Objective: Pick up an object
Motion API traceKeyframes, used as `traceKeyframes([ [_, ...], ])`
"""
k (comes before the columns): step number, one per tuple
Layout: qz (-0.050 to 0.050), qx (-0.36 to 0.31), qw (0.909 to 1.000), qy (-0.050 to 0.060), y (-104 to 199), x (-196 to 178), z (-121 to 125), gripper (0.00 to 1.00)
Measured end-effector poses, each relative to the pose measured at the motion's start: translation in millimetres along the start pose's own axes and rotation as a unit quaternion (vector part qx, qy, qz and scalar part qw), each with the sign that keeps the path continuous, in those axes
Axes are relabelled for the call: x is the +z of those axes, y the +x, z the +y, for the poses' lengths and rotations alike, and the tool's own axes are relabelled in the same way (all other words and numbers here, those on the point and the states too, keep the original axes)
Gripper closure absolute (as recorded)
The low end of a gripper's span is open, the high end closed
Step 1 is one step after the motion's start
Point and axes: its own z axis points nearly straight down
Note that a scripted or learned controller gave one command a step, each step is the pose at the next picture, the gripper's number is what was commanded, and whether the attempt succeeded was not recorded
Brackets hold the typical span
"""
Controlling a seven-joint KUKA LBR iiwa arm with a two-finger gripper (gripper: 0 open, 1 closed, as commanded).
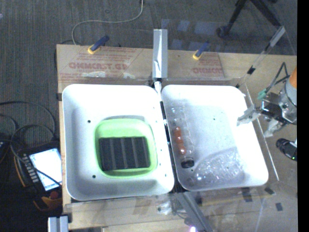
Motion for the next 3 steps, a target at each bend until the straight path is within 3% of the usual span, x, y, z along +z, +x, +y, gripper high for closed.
traceKeyframes([
  [1, 0.000, 0.068, 0.9977, 0.000, 9.1, 57.5, 25.3, 0.00],
  [2, 0.001, 0.119, 0.9929, 0.001, -13.2, 64.1, -8.1, 0.00],
  [3, 0.000, 0.085, 0.9964, 0.001, 30.2, 22.3, -36.6, 0.00],
])
